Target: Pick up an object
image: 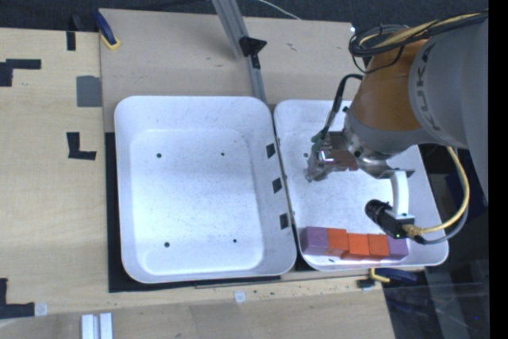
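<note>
The grey arm point(444, 83) with its orange band point(385, 95) is reaching in from the right of the frame and hanging over the right-hand bin point(298, 123); its gripper point(320, 168) is sitting just right of centre, above the bin's white floor and close to the divider where the two bins are meeting; whether the pincer is spread or pressed together cannot be told here, and nothing is showing between its tips.

The task's objects are lying along the lower edge of the right-hand bin, well below the gripper and apart from it; a row of blocks point(355, 244) is running left to right there, with a purple block point(316, 240) at the left end, orange blocks point(361, 244) in the middle and another purple piece point(398, 248) at the right end, all touching one another; a black cylindrical part point(384, 217) on the arm is hanging just above the row's right half.

The left-hand bin point(127, 171) is filling the middle-left of the frame; a metal strut point(225, 0) is slanting down from the top centre toward the gap between the bins; a yellow cable point(454, 206) is looping at the lower right beside the arm.
</note>
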`<state>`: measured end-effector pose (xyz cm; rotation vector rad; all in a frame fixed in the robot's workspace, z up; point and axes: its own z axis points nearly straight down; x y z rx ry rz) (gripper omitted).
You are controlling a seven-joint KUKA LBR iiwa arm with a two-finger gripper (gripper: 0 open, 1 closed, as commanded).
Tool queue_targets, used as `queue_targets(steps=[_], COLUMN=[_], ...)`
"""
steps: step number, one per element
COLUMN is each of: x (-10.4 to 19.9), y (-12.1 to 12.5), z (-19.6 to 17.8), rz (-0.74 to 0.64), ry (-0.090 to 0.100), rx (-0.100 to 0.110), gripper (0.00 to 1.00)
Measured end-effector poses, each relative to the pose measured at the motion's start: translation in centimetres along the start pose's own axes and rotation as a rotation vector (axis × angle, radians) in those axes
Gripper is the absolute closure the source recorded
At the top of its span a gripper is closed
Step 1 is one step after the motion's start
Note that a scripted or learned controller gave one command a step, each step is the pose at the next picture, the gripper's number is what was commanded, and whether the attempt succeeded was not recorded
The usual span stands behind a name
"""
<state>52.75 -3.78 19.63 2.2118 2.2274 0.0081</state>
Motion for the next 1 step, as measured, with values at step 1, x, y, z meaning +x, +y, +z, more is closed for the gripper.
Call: queue_targets(steps=[1], x=[7.08], y=[-1.59], z=[0.49], rz=[-0.002], ry=[0.001], rx=[0.009], gripper=[1.00])
